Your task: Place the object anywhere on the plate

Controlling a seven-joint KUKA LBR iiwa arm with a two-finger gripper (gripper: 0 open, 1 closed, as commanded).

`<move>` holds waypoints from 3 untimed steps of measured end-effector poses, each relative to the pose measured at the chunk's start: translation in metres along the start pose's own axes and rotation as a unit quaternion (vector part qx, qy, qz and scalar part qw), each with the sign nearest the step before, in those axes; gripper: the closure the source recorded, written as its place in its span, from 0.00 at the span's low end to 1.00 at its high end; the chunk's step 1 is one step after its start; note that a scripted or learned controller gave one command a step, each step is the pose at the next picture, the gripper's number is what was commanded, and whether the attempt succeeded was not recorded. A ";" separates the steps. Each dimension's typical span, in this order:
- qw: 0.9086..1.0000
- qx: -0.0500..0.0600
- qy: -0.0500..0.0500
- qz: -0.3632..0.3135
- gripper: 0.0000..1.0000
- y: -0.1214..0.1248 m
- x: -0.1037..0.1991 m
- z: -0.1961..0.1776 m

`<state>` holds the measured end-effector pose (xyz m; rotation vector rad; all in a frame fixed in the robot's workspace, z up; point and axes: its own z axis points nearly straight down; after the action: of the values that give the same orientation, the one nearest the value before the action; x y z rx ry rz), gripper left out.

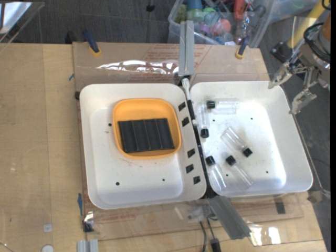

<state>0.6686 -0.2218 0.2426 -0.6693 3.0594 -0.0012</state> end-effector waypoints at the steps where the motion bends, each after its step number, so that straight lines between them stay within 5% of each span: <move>1: 0.989 -0.002 0.002 -0.151 0.00 0.000 0.001 0.012; 2: 0.969 -0.001 0.000 -0.246 0.00 0.000 0.000 0.006; 3: 0.914 -0.002 0.000 -0.405 0.00 0.000 0.000 0.011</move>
<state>0.6682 -0.2216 0.2316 -1.8525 2.5266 -0.0019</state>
